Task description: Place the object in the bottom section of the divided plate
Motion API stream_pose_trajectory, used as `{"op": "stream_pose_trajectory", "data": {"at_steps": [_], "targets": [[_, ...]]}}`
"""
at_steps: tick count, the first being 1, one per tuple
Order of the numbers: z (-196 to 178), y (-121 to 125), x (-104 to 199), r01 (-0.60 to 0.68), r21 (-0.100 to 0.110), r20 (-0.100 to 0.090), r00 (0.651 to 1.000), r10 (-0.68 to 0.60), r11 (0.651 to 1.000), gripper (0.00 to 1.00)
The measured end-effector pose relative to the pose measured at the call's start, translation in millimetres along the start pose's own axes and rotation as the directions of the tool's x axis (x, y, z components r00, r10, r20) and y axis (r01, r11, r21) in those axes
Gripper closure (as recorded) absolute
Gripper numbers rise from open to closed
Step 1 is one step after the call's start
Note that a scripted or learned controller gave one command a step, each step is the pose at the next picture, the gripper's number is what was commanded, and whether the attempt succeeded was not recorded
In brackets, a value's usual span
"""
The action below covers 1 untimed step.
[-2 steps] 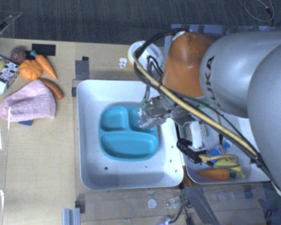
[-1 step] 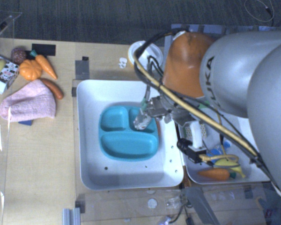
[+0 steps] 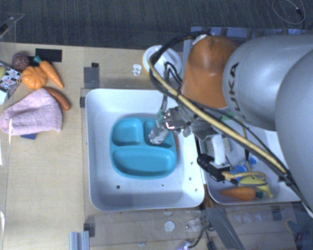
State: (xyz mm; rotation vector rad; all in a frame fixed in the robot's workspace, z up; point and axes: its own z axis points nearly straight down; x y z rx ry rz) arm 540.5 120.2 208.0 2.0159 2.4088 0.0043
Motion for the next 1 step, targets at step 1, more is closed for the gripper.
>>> {"op": "stream_pose_trajectory", "data": {"at_steps": [1], "targets": [[0.0, 0.0, 0.0, 0.000, 0.000, 0.000, 1.000, 0.000, 1.000, 0.00]]}}
